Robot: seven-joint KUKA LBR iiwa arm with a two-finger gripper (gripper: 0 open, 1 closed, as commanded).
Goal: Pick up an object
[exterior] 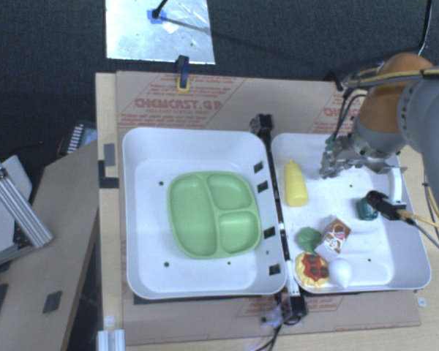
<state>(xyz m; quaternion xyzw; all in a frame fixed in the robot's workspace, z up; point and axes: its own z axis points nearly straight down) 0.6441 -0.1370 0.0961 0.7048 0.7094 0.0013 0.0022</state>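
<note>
A grey robot arm's jaws (335, 159) hang over the far end of the right-hand shallow white bin (410, 265); whether they are spread or pressed together cannot be told. The nearest candidate, a yellow plastic mustard bottle (295, 183), lies just left of the jaws, its long axis running toward the camera. Further toward the camera lie a green leafy toy (308, 237), a small red-and-white carton (336, 237), a white egg (340, 271) and a teal object (366, 209). The left-hand white bin (143, 196) holds a green sectioned plate (212, 214).

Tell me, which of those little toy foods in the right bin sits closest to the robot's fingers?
The yellow bottle, lying lengthwise along the right bin's left side. It is just left of the gripper; the other toys lie farther toward the bin's front.
</note>
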